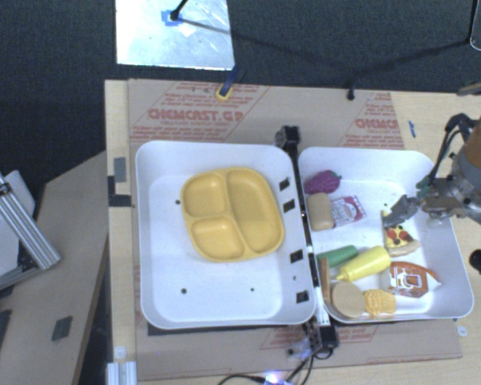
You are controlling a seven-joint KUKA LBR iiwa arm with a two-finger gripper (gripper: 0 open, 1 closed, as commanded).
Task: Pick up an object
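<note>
Corn (382, 301) lies below the jaws (400, 210) over pizza slice (401, 239).

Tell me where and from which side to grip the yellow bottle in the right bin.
Grip the yellow bottle across the middle of its body, coming straight down from above. It lies on its side, its long axis running lower-left to upper-right, so close across the narrow width. The green piece sits tight against its upper-left side and the orange-and-white packet lies to its right, leaving little room; the gripper hangs over the pizza slice.
</note>
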